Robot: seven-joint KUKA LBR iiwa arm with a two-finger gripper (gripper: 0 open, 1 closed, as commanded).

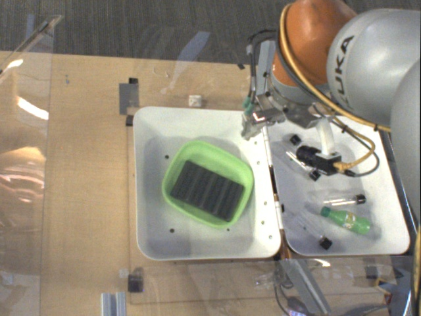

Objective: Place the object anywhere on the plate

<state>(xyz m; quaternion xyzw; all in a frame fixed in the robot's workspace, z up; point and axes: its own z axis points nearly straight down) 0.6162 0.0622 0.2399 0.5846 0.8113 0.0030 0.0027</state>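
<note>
Camera view from above, and I start at the left, where the wooden bench [79, 176] carries a small dark block [132, 84] beyond the far left corner of the left bin [148, 196]. A tiny pale cube [195, 100] sits on the bench just past that bin's far wall. Inside the left bin a green plate [168, 183] lies flat near the middle, and a dark ribbed slab [207, 189] rests on it, well within the rim. At the far right corner of this bin, by the divide between the two bins, I see the gripper [252, 125] hanging above the white wall, well apart from the plate. I cannot tell how far it is open, nor whether it has hold of anything. Moving on, the right bin [385, 239] holds a clear tube [342, 202] with a dark cap, a green bottle [345, 220] lying on its side just nearer the camera, and a small black cube [325, 243] near the front wall.
</note>
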